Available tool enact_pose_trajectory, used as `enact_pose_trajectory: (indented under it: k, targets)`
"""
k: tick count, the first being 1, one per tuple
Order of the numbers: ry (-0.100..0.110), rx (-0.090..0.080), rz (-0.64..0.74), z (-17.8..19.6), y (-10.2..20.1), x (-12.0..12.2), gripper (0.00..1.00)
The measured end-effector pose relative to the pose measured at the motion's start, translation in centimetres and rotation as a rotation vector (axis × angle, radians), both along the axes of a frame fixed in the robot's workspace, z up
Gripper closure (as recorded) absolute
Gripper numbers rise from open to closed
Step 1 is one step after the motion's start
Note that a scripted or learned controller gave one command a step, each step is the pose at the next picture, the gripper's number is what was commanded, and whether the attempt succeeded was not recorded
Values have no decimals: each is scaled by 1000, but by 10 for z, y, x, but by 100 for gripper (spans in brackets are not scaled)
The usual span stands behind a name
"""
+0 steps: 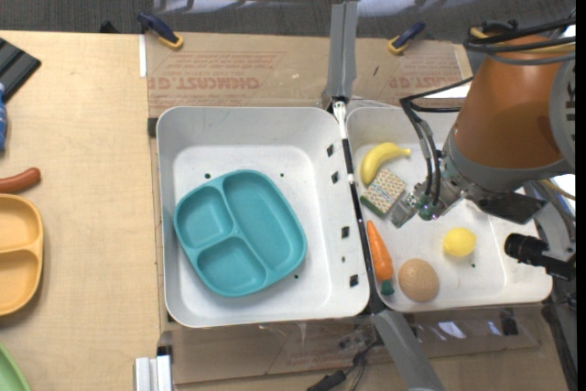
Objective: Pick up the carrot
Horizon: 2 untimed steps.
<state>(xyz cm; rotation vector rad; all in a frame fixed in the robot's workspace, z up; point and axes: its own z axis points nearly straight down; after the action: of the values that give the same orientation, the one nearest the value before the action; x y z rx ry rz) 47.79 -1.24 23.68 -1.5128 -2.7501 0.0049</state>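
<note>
Approach step is in hand: gripper (406, 211), whose state I cannot tell, hovers near carrot (378, 254), must descend onto it.

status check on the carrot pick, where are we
Gripper low in the right bin, fingers unclear. Carrot lies against that bin's left wall, not held. Patterned block and banana beside the gripper; egg close by the carrot.
</note>
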Motion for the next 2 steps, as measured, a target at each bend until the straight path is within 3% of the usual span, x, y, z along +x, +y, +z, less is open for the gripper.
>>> enact_pose_trajectory:
  k: [1,2]
  targets:
    - [-2,2,493,-35,-3,45,100]
    - [-1,4,834,-36,24,0,100]
